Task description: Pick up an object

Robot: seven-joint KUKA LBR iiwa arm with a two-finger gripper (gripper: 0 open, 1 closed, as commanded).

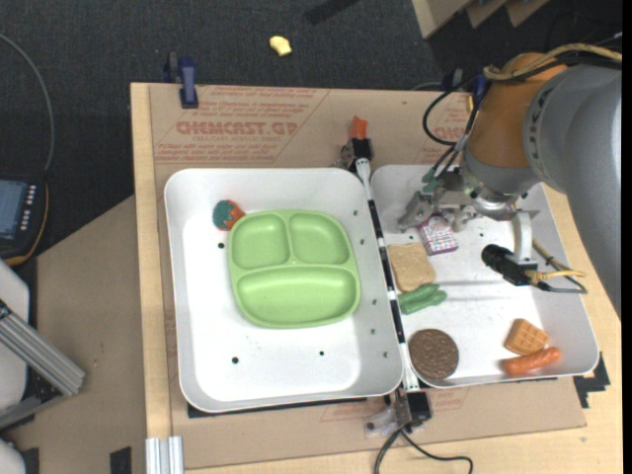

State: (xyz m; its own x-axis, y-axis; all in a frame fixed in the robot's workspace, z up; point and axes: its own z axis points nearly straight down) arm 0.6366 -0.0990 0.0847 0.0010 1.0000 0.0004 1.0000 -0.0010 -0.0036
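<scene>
My gripper (435, 213) hangs low over the back left part of the right bin (563, 309), and its fingers look spread with nothing between them. Just in front of it, a small pink and white packet (437, 237) lies flat on the bin floor. Nearer the front lie a tan slice of bread (409, 264), a green bean-shaped piece (422, 298) and a round brown cookie (434, 353). An orange waffle piece (525, 337) and an orange carrot-like piece (528, 362) sit in the front right corner.
The left bin (197, 314) bears a green divided plate (293, 268), with a small red and green object (228, 214) at its back left. The divider wall between the bins runs right beside the bread. The grey arm (583, 136) covers the right bin's back right.
</scene>
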